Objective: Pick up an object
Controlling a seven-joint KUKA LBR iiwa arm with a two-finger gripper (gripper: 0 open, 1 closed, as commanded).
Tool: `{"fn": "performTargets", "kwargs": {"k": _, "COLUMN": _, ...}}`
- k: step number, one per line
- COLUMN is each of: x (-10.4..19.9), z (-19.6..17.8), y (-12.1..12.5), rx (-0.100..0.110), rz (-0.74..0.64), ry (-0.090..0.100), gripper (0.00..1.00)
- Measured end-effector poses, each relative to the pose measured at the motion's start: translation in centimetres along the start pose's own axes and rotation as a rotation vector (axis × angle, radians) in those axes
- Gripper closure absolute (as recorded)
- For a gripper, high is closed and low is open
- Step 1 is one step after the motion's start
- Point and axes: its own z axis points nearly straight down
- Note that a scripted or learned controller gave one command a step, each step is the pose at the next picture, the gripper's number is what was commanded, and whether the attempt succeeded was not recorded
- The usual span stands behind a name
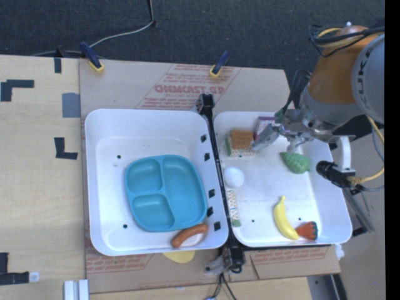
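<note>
My gripper (280, 141) hangs over the back of the right bin (331, 195), open, with nothing between its fingers. One finger (266, 136) points toward a brown-and-green sandwich piece (240, 141) on its left. The other finger (295, 145) is just above a green leafy toy (295, 162). Further forward in that bin lie a white egg (234, 177), a yellow banana (284, 219) and a red strawberry-like piece (306, 230) at the front right.
The left bin (103, 167) holds a blue divided plate (165, 191) and a sausage (189, 235) at its front. A black divider (214, 167) runs between the bins. A yellow piece (180, 256) sticks out under the left bin's front rim.
</note>
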Motion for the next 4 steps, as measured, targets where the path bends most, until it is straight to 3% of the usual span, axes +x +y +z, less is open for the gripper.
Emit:
{"fn": "performTargets", "kwargs": {"k": 1, "x": 4.2, "z": 2.8, "y": 5.5, "rx": 0.0, "rz": -0.001, "ry": 0.0, "gripper": 0.0}}
{"fn": "performTargets", "kwargs": {"k": 2, "x": 6.0, "z": 2.8, "y": 5.7, "rx": -0.001, "rz": -0.001, "ry": 0.0, "gripper": 0.0}}
{"fn": "performTargets", "kwargs": {"k": 3, "x": 6.5, "z": 2.8, "y": 7.7, "rx": 0.0, "rz": 0.0, "ry": 0.0, "gripper": 0.0}}
{"fn": "performTargets", "kwargs": {"k": 4, "x": 6.1, "z": 2.8, "y": 6.0, "rx": 0.0, "rz": 0.0, "ry": -0.001, "gripper": 0.0}}
